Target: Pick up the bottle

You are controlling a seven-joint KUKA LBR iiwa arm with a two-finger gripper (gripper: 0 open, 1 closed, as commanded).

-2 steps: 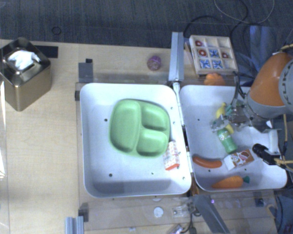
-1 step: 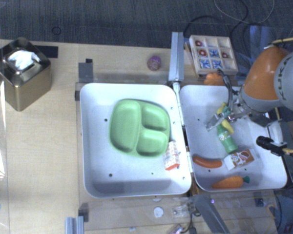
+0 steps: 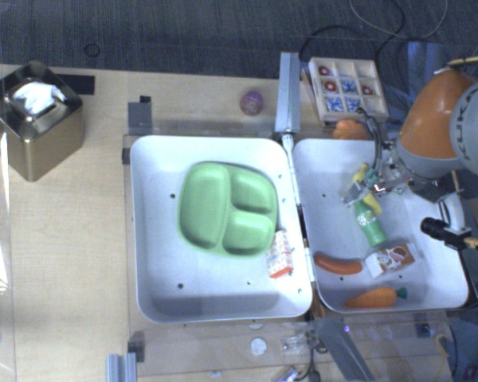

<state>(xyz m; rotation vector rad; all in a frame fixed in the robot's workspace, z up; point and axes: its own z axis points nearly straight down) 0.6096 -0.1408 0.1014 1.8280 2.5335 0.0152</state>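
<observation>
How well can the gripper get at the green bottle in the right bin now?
Probably well: the gripper hangs right at the top end of the green bottle, and the sausage and carton lie apart from it.

Right bin crowded toward its front; left bin half open.
Bottle (image 3: pixel 371 224) lies mid right bin (image 3: pixel 328 159) with the gripper (image 3: pixel 369 185) at its upper end. Sausage (image 3: pixel 338 264), carton (image 3: pixel 389 259) and carrot (image 3: pixel 374 297) crowd the front; the bin's back-left floor lies bare. In the left bin (image 3: pixel 155 237), green tray (image 3: pixel 227 208) fills the centre, small packet (image 3: pixel 280 255) against the right wall.
</observation>
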